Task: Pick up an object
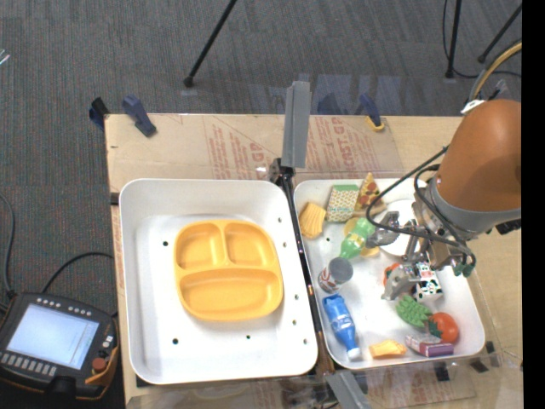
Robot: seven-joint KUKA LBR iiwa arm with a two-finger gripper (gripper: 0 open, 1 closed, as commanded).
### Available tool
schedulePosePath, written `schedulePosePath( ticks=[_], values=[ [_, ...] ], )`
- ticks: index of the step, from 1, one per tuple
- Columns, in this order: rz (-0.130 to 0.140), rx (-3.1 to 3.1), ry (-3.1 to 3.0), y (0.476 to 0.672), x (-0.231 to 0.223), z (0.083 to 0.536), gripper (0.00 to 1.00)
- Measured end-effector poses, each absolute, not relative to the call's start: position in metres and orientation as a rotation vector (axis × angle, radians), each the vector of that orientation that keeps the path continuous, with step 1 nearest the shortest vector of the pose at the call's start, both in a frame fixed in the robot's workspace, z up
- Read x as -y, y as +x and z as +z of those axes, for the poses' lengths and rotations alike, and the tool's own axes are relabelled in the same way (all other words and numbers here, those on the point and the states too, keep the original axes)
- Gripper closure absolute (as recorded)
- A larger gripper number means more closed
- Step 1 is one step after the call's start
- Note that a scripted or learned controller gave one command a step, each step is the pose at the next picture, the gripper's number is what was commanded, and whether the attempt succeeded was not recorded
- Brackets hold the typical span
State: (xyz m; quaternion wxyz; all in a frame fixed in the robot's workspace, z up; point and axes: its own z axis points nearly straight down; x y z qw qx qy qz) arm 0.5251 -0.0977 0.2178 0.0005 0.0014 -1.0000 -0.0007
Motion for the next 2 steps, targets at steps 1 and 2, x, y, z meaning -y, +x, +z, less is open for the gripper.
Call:
schedulePosePath(
  ticks=[1,2],
  values=[
    [-0.002,3.134,0.226,0.538,0.172,0.087,0.00],
    [-0.018,3.114,0.326,0.539,0.207,0.085,0.00]
  ],
)
